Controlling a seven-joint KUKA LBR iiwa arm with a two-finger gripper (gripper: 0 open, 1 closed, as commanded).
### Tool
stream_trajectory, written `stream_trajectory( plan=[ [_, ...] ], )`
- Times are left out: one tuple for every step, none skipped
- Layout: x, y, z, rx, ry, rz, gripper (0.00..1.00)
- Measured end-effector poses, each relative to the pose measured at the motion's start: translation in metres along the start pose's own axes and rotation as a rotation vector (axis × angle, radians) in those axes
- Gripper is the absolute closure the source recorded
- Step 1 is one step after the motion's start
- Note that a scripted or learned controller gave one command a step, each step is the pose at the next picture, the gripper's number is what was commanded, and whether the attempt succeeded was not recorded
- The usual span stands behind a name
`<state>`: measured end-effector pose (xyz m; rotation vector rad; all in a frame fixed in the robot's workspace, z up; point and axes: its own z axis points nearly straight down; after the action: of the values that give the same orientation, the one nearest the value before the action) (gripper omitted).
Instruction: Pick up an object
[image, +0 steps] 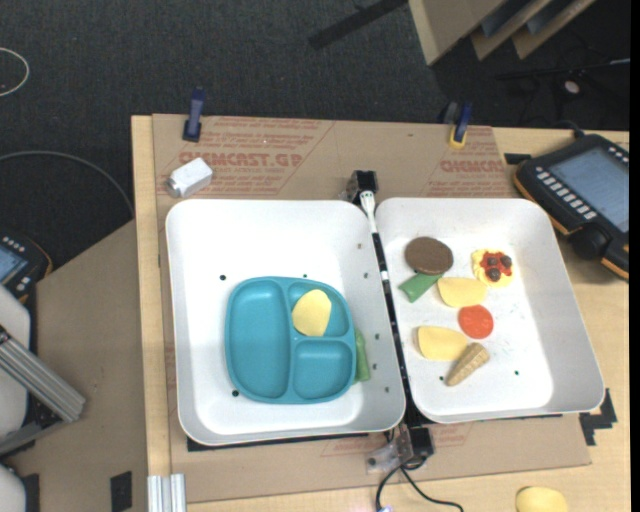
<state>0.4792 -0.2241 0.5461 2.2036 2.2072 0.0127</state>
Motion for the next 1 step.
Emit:
stream_trajectory(
  plan=[
    [0.0902, -0.0017, 0.1046, 0.031, 0.015, -0.007, 0.0]
  ],
)
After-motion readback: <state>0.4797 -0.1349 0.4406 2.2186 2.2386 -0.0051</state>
